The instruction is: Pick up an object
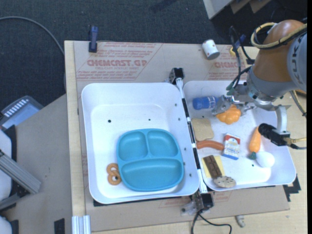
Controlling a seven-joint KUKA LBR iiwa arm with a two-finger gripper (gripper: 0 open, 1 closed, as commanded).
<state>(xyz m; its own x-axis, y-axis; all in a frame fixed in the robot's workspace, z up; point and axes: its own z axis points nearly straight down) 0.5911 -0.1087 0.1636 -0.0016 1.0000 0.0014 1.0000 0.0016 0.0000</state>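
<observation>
From my station I see the arm reaching in over the right bin, with its end effector low at the bin's far side, right above an orange toy fruit. The metal tip seems to touch the fruit's top, but I cannot tell how the fingers stand or whether anything sits between them.

Just left of the end effector lies a blue bottle on its side. Nearer the camera in the same bin I make out a slice of bread, a sausage beside the dividing wall, a small red-and-white carton, a carrot standing slanted, a white egg, a chocolate wafer bar and a cookie at the near edge.

The left bin holds a blue divided plate, with a pretzel touching its left rim. Both bins rest on the worktop.
</observation>
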